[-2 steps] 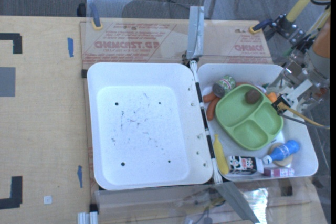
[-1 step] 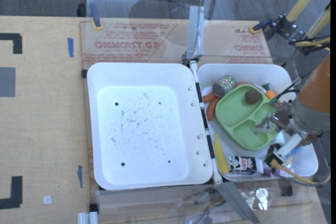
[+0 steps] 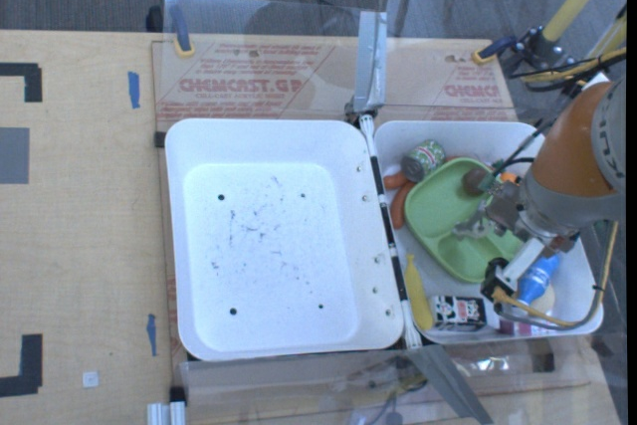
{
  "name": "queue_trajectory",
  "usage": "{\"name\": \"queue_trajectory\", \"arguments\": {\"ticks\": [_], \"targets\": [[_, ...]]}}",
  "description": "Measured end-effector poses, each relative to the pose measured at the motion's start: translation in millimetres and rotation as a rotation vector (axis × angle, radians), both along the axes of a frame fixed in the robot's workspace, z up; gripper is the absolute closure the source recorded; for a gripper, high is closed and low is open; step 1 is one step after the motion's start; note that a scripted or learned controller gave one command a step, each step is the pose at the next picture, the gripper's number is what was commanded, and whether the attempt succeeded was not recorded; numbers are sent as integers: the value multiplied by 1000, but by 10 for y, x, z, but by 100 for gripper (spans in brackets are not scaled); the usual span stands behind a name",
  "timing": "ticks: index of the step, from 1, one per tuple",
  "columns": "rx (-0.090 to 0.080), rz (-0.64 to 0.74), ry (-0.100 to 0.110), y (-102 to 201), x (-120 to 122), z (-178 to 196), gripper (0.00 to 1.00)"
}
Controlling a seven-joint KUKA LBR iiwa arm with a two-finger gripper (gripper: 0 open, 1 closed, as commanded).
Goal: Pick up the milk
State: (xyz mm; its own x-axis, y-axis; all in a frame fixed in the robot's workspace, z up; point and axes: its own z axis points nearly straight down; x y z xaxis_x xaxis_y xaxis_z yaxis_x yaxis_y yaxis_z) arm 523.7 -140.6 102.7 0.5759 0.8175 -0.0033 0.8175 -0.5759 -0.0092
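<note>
The milk (image 3: 460,312) is a small carton with a black-and-white pattern. It lies on its side at the front edge of the right bin (image 3: 587,314). My gripper (image 3: 498,249) hangs over the right bin, above the near edge of a green dish (image 3: 448,214). It is behind and to the right of the milk and apart from it. The grey wrist and orange band (image 3: 587,149) rise to the right and cover part of the bin.
The right bin also holds a small can (image 3: 426,156), an orange piece (image 3: 398,204), a yellow banana-like piece (image 3: 419,299) beside the milk, and a blue bottle (image 3: 538,279). The left bin (image 3: 199,154) lies beside it across a divider (image 3: 383,214).
</note>
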Motion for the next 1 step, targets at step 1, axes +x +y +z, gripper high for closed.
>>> {"name": "queue_trajectory", "arguments": {"ticks": [1], "targets": [[-4, -193, -8, -63, 665, 965, 0]]}}
